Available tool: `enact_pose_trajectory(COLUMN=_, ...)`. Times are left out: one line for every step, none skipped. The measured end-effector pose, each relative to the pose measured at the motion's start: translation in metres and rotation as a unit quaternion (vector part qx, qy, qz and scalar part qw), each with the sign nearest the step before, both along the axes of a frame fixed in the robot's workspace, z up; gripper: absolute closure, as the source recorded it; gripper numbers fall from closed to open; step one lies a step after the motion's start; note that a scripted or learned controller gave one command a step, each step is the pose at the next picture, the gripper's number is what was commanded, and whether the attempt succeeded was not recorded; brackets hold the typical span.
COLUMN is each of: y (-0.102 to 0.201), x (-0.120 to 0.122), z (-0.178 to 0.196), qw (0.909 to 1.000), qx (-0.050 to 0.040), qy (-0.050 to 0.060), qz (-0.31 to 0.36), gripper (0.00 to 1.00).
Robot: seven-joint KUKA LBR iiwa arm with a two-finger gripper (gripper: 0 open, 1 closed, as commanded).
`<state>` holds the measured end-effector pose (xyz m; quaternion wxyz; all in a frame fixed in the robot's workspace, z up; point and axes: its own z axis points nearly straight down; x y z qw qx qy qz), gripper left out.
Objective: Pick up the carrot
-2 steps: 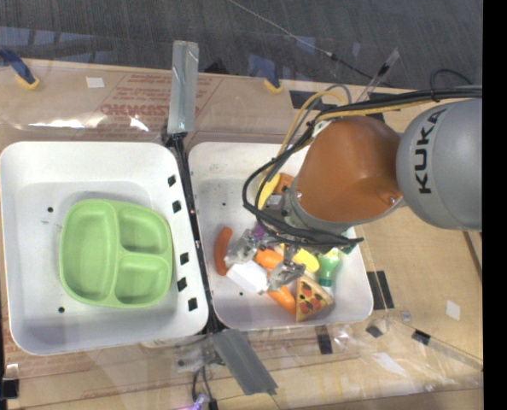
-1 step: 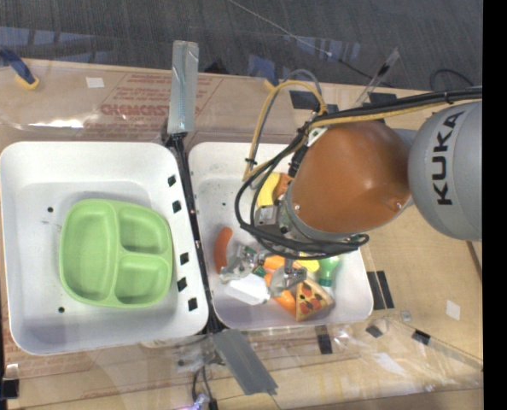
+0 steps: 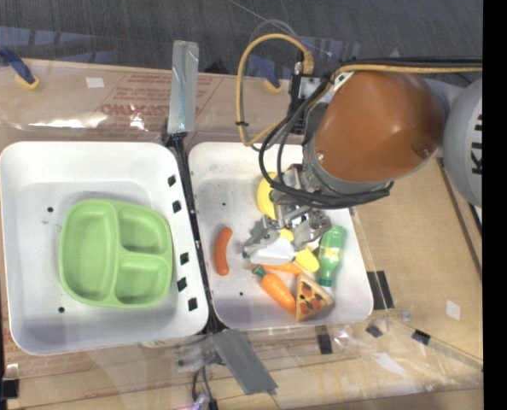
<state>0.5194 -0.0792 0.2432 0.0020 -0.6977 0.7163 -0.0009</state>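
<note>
Across a tan bench (image 3: 424, 229) on dark flooring (image 3: 83, 7), the end effector (image 3: 281, 231) hangs spread above the carrot (image 3: 278, 289).

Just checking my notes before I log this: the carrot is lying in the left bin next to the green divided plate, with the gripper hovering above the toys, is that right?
Not quite. The camera view shows the carrot in the right bin, beside the pizza slice. The green divided plate lies in the left bin. The gripper does hover above the toys.
</note>
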Motion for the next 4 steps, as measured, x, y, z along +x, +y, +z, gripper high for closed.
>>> enact_pose_trajectory(y=-0.05, x=-0.02, z=-0.098, qw=0.9884, qx=0.001, qy=0.006, qz=0.152, gripper=1.0)
enact_pose_trajectory(y=-0.06, x=-0.023, z=-0.128, qw=0.9717, qx=-0.0101, qy=-0.009, qz=0.236, gripper=1.0)
enact_pose_trajectory(y=-0.075, x=0.01, z=-0.001, qw=0.9677, qx=-0.0037, qy=-0.004, qz=0.252, gripper=1.0)
enact_pose_trajectory(y=-0.113, x=-0.036, z=-0.049, qw=0.9872, qx=0.0004, qy=0.005, qz=0.16, gripper=1.0)
